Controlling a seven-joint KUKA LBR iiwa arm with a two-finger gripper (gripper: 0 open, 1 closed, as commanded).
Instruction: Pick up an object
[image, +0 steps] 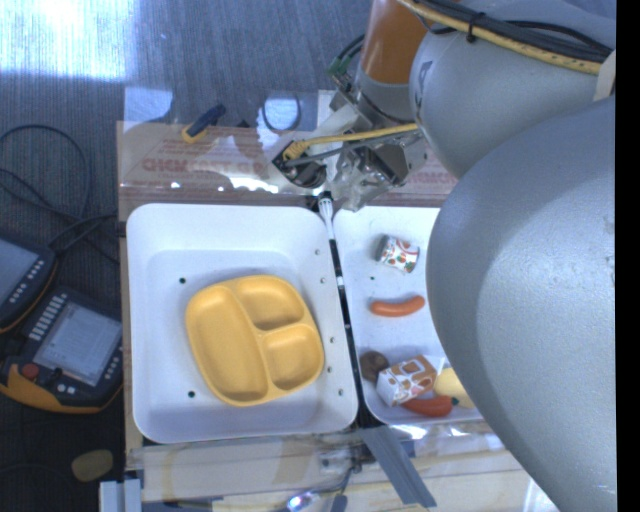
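Roughly counted, right of the one yellow tray (255, 338) lie one sausage (398, 306), two cartons (398, 254), a chili (430, 406), partly arm-hidden; end effector (345, 195) state unclear.

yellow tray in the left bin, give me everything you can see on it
The yellow tray is a divided plate with rounded corners, looking like matte moulded plastic. Raised ridges split it into three compartments: one long one on its left side and two smaller ones on the right. It lies flat and right side up on the floor of the left bin, turned slightly askew to the bin's walls, roughly central. Its compartments hold nothing, and nothing else touches it.
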